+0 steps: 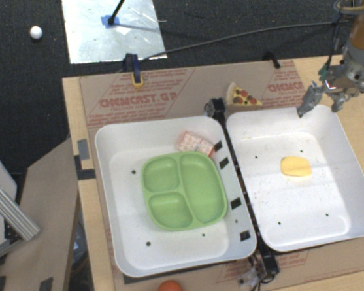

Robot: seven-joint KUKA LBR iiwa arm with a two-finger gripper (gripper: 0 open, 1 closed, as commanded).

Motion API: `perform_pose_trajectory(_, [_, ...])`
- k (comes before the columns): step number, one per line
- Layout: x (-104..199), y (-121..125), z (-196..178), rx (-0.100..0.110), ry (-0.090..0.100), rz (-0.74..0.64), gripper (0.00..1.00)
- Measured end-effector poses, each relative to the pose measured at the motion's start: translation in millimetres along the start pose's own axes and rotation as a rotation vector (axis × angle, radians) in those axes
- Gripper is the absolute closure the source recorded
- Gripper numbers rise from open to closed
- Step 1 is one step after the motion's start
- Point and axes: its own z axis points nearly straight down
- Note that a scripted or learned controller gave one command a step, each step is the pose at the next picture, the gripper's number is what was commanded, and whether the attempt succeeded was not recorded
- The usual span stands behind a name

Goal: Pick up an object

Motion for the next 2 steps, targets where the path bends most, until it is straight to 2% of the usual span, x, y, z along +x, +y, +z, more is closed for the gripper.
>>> perform_pose_trajectory(1, [1,3,-9,-0.013,-0.003,-0.003,0.00])
perform_pose_trajectory(2, [9,1,37,-0.011,-0.003,-0.005,0.00])
